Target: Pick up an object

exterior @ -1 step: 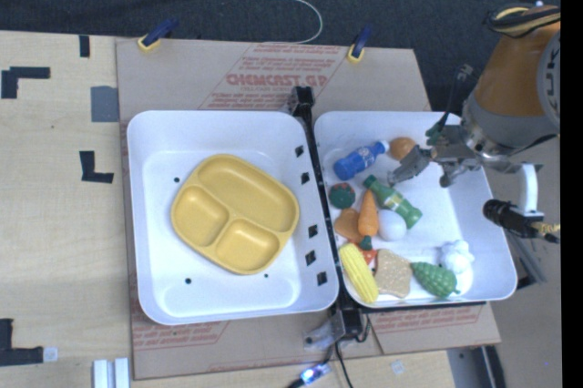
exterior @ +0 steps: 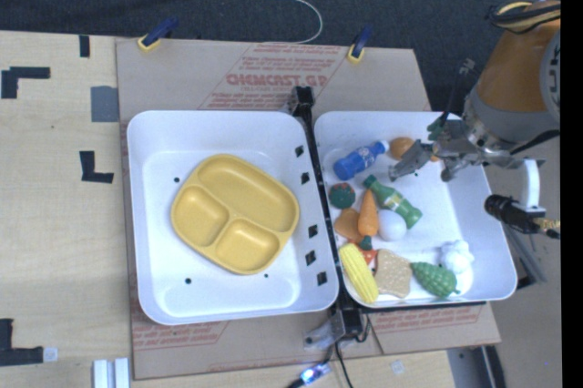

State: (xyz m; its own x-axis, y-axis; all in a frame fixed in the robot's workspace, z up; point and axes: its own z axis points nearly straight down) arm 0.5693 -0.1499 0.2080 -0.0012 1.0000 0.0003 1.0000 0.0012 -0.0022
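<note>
The two-finger gripper (exterior: 421, 155), its fingers spread and holding nothing, is seen near the right white bin's (exterior: 483, 236) far edge, beside a blue plastic bottle (exterior: 358, 160) and a small orange toy (exterior: 400, 146).

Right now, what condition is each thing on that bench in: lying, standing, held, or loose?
Gripper: above the right bin, nothing visibly between its fingers.
Yellow tray: lying flat in the left bin, compartments up.
Blue bottle: on its side.
Green bottle: on its side.
Carrot: lying among the other toys.
Corn cob: lying at the right bin's front corner.
</note>
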